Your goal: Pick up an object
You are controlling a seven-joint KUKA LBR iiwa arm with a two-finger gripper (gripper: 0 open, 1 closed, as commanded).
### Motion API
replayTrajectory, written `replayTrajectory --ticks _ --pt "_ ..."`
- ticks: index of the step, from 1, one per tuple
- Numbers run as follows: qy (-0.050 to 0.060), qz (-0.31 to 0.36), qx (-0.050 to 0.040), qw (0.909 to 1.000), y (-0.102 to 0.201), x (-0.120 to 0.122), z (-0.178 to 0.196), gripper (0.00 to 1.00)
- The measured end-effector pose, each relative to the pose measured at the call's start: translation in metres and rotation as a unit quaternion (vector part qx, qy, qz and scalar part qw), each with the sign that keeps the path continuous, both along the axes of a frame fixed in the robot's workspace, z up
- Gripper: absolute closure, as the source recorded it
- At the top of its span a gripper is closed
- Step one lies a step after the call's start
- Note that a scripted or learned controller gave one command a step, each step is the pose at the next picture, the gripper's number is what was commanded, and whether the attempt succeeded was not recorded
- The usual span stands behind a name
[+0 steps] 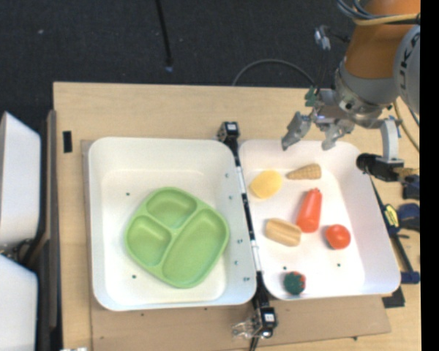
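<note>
Bench (154, 104): pale wood top, bearing two shallow white bins side by side.

Left bin (102, 196): holds one green divided plate (177, 237), three compartments, lying flat near the bin's middle.

Right bin (358, 262): holds six small items, all apart from one another or just beside.
- Yellow rounded piece (265, 183), near the bin's upper left, close to the shared wall between the bins.
- Tan cone-shaped piece (304, 172), just right of the yellow piece, lying on its side, tip pointing left.
- Red-orange bottle-shaped piece (309, 209), mid-bin, lying roughly lengthwise, slightly tilted.
- Tan bun-like piece (282, 232), just below and left of the bottle-shaped piece.
- Red round piece (338, 236), like a tomato, right of the bun-like piece.
- Dark green and red piece (295, 283), near the bin's front edge; kind too small to tell.

Arm (373, 42): grey with orange band, reaching in from the right, above the far edge of the right bin.

Pincer (309, 136): hanging over the far rim of the right bin, fingers spread apart, nothing between them. Nearest items: the cone-shaped piece and the yellow piece, both lying in the bin below and toward the viewer, not touched.

Black clips (228, 131) at the far and near ends of the joint between the bins.
</note>
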State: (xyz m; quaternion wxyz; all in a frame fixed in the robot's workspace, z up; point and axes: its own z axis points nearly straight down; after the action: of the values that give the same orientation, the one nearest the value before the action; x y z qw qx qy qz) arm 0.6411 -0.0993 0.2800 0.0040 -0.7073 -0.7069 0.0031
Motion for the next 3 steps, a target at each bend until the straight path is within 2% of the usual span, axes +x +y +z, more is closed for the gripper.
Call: replayTrajectory --ticks 1,2,3 --pt "-0.006 0.001 -0.0001 1.0 0.0 0.002 0.007 0.0" --pt "-0.004 -0.001 -0.002 1.0 -0.002 0.004 -0.035 0.0" --pt "-0.003 -0.002 -0.0019 1.0 -0.001 0.005 -0.098 0.0"
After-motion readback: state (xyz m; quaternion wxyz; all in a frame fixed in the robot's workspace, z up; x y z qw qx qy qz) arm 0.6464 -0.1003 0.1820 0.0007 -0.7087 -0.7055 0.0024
